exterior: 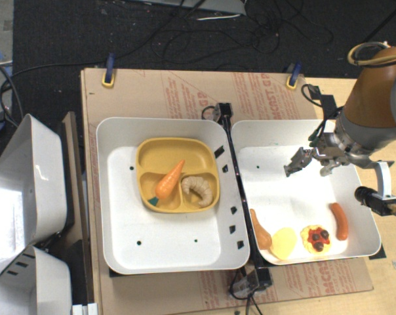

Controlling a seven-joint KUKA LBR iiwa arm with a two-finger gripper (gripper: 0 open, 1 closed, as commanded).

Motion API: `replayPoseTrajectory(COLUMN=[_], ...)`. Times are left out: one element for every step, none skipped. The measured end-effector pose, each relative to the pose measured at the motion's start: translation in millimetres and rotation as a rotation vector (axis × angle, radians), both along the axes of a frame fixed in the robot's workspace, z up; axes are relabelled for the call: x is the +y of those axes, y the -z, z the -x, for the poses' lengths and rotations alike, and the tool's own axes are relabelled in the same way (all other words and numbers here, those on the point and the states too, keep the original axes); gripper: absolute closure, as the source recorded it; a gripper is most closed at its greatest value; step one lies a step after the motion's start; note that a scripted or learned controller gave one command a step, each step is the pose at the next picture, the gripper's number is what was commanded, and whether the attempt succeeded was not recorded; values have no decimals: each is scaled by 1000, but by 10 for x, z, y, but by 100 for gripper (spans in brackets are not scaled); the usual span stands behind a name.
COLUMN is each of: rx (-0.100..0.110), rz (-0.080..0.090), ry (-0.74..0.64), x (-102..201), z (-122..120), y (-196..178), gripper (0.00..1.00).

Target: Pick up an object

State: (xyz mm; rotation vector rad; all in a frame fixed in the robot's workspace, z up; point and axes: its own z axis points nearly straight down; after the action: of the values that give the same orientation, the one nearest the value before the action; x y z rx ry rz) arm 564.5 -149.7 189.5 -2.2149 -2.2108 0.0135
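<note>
Left bin (119, 195): a yellow divided plate (178, 151) sits in the far half, a little right of centre. Its near-left compartment holds a carrot (170, 179), lying at a slant with the tip pointing far-right and crossing the plate's ridge. The near-right compartment holds a pale curled shrimp (198, 188), just beside the carrot and apart from it. The large far compartment holds nothing.

A black divider (232, 176) runs between the two bins, with clips along it.

Right bin (270, 136): four items lie along the near edge. From the left: an orange drumstick-shaped piece (259, 229), slanted against the near-left wall; a pale yellow round piece (284, 241), touching it; a small yellow disc with red and dark toppings (315, 238) (probably a toy pizza), just beside the round piece; a sausage (341, 220), lying near-to-far by the right wall, apart from the rest.

Gripper (301, 162): over the far half of the right bin, pointing left, well apart from all four items. Its fingers (294, 168) appear slightly parted with nothing between them (dark and small, so the width is hard to judge). The arm (374, 104) comes in from the right above the bin's far-right corner.

Both bins rest on a cardboard-covered bench (185, 90).
</note>
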Motion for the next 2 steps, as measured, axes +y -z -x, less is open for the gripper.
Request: replayPoseTrajectory(rx=[-14,-11], rz=[2,2], ry=[-3,-1], x=[5,-46], z=[-32,-57], y=[-81,371], gripper=[0,0])
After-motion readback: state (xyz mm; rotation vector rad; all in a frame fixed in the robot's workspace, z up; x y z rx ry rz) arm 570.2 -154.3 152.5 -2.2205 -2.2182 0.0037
